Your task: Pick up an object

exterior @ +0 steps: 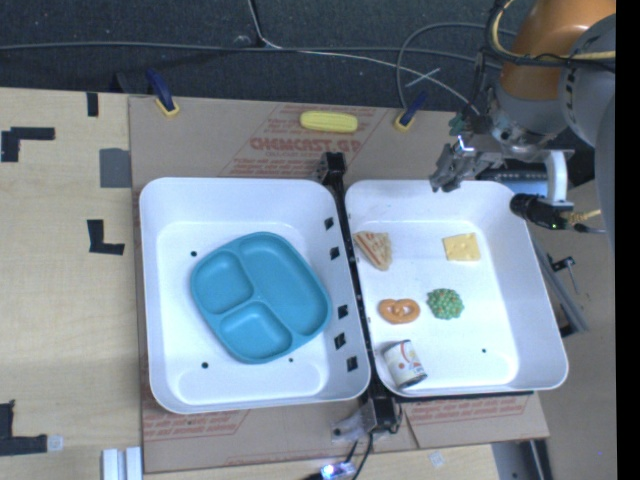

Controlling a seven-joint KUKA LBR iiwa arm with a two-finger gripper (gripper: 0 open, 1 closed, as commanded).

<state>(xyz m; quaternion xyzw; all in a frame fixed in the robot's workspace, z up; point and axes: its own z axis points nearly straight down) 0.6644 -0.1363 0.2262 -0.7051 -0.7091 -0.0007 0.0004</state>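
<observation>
- Gripper [447, 175]: above the far rim of the right bin [520, 363]; whether released or clenched cannot be told; nothing seen in it
- Candidates lying in the right bin: cheese slice [462, 247], broccoli [445, 303], pretzel [399, 311], can [404, 363]
- Progress: pick not yet done; descent, closure and lift remain

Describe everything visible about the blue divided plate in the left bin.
The blue divided plate is a rounded rectangle in light blue, smooth and matte like plastic. Raised ridges split it into three compartments: two toward the upper left and one at the bottom. All three look bare. It lies flat, right side up, turned at a slant to the bin's walls, on the floor of the left bin, with nothing else touching it.
</observation>
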